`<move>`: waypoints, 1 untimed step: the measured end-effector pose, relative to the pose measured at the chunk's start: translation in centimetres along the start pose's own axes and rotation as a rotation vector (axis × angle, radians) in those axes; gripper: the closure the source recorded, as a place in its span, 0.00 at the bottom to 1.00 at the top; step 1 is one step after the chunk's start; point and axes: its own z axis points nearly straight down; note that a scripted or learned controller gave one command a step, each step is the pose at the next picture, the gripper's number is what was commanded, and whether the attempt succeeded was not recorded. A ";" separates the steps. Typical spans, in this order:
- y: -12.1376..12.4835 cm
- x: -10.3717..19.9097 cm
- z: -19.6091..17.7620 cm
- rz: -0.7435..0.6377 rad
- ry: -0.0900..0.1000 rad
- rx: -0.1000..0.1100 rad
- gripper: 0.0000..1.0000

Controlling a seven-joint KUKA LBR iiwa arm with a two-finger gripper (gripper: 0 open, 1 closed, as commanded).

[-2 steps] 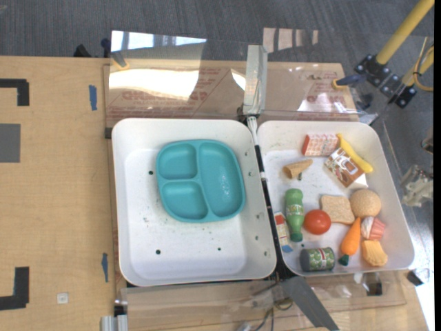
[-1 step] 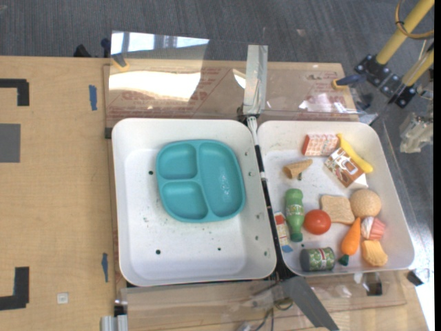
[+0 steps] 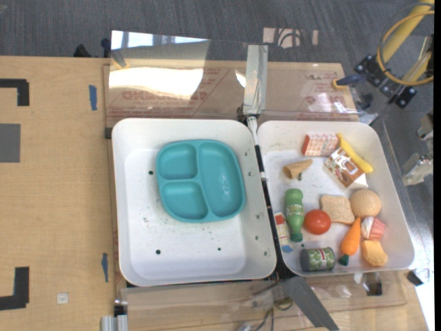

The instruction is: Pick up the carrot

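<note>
The carrot (image 3: 351, 238) is a small orange cone with a dark green tip. It lies near the front right of the right bin (image 3: 394, 185), pointing toward the front edge. A red tomato (image 3: 318, 222) lies to its left, a slice of bread (image 3: 337, 209) above it, and a tan bun (image 3: 365, 203) up to its right.
The right bin also holds a green bottle (image 3: 294, 214), a green can (image 3: 318, 258), a banana (image 3: 355, 154), small boxes (image 3: 320, 144) and other toy foods. In the left bin (image 3: 131, 185) sits a teal divided plate (image 3: 200, 179). Clear panels stand behind both bins.
</note>
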 end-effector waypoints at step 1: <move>5.1 -0.2 2.1 -0.005 0.001 0.001 1.00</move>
